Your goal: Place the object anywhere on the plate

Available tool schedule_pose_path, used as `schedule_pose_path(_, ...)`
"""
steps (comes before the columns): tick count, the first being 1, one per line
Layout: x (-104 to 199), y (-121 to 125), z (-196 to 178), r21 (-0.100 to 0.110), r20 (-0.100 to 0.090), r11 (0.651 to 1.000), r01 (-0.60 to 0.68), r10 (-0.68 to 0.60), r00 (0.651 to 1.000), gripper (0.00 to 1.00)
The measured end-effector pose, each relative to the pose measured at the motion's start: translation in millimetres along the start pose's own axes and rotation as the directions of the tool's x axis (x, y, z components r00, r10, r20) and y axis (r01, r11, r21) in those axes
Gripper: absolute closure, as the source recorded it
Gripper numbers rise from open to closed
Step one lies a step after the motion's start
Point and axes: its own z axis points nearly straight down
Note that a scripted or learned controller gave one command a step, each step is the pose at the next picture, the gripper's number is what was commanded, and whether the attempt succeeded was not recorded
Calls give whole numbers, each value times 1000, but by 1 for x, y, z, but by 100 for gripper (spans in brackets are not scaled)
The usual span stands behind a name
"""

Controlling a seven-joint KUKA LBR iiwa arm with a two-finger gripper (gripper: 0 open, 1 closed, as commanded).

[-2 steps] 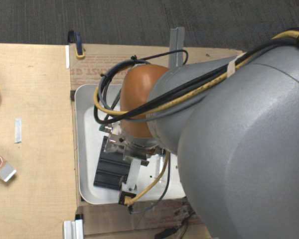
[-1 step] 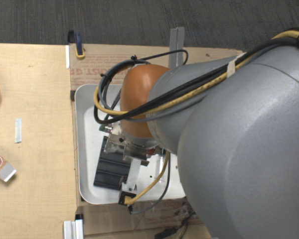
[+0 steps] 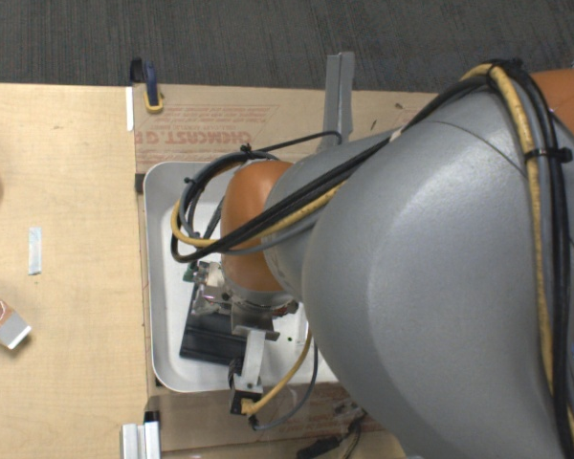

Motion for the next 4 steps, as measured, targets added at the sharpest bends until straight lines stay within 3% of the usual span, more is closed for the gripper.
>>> schedule_pose_path(1, -68, 16, -47, -2, -1, 990, -143, 143, 990, 0)
schedule_pose_path(2, -13, 3, 12, 0, 0, 888, -459, 459, 888, 0)
schedule_pose_path(3, -47, 11, -212, -3, -2, 899, -438, 438, 899, 0)
schedule_pose_path(4, 5, 25, -65, -1, -1, 718, -697, 697, 718, 0)
